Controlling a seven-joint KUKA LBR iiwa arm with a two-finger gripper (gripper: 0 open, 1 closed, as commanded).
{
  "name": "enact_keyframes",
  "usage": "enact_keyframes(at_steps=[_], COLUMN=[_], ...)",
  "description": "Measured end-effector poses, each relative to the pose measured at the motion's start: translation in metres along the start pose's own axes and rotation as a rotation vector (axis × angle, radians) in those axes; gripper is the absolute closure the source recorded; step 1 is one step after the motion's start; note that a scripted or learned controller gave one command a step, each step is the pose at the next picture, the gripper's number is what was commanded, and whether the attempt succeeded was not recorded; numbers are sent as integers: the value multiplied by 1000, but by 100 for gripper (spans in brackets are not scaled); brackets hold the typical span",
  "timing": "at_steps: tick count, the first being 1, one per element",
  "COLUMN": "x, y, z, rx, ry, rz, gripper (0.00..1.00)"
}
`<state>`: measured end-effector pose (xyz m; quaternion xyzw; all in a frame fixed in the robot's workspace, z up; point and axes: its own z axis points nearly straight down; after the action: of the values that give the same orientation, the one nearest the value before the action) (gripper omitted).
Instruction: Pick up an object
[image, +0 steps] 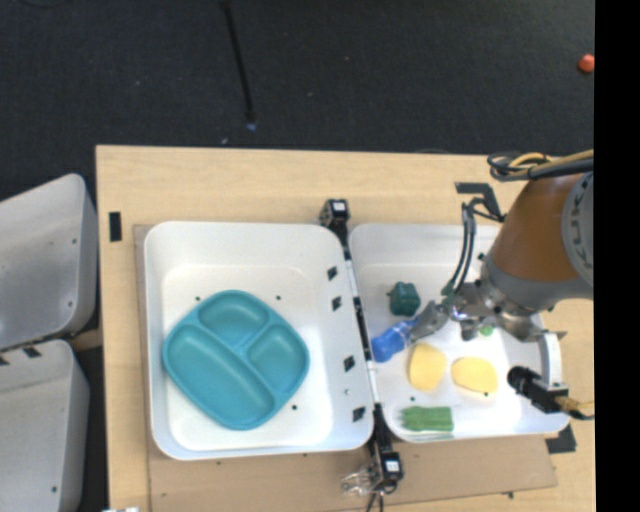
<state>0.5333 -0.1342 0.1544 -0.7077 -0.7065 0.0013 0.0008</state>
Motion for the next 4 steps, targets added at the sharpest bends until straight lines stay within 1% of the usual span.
enact_keyframes(at_steps=[1,2,3,4], x=[-1,-2,4,-1], y=[0,1,-6,-4], z=[52,41,-11,-52], rx=[-1,-4,-5,-5], ry=[-1,1,0,0], rz=[0,8,-1,-4], gripper=[0,100,100,100])
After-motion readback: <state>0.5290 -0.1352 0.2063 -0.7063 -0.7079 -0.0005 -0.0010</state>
